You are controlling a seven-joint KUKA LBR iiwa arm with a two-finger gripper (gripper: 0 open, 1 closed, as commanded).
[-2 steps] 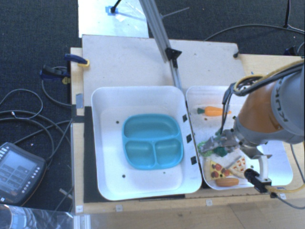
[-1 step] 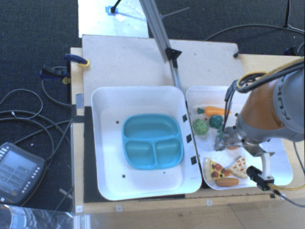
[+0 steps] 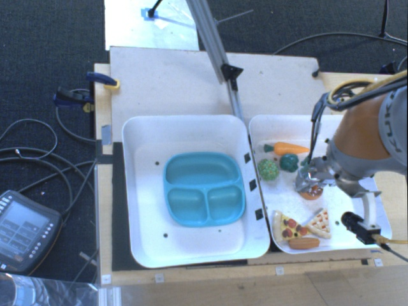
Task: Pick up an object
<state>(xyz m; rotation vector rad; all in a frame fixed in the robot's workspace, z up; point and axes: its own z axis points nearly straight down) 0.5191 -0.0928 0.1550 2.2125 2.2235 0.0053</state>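
Poised low in the right bin (image 3: 382, 225) over a reddish round toy (image 3: 312, 193) near the middle, probably for grasping; gripper (image 3: 308, 185) state impossible to tell from above.

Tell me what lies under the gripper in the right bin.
Under the gripper a round orange-red toy piece peeks out on the right bin floor. The gripper covers most of it, so its exact kind and whether it is gripped cannot be told.
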